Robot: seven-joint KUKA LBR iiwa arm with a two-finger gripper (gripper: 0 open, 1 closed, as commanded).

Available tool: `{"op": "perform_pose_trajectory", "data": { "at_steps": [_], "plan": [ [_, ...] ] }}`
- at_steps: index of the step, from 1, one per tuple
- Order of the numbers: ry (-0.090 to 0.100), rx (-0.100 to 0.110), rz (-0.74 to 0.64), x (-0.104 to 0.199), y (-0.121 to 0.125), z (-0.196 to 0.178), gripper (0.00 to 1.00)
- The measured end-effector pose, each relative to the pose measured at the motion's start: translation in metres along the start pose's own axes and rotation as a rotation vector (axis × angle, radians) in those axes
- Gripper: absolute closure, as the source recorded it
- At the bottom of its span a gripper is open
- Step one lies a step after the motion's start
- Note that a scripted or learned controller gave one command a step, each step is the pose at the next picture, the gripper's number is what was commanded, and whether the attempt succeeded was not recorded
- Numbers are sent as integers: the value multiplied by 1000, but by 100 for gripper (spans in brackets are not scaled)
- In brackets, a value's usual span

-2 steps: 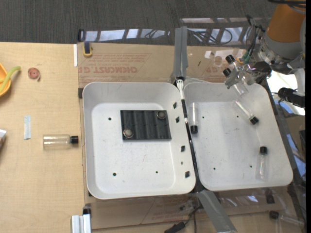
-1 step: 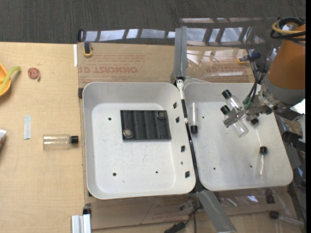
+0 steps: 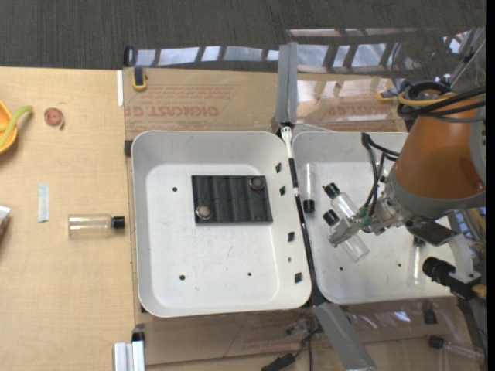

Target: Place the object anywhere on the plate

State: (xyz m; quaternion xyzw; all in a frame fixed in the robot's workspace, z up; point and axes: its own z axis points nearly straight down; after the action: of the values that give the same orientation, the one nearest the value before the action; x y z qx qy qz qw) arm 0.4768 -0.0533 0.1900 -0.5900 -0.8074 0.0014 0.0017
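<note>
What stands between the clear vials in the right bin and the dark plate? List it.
Only the bins' adjoining rims, with a slim vial lying along them. The clear vials lie by the gripper; the plate lies beyond the rims.

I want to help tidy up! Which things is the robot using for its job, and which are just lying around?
For the job:
dark plate in the left bin
small clear bottles in the right bin
gripper

Just lying about:
bottle on the bench
small red disc
</note>
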Motion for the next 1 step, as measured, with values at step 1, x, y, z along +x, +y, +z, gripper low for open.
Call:
{"op": "perform_pose_trajectory", "data": {
  "at_steps": [1],
  "plan": [
    [-2,-2,-110,43,80,-14,100]
  ]
}}
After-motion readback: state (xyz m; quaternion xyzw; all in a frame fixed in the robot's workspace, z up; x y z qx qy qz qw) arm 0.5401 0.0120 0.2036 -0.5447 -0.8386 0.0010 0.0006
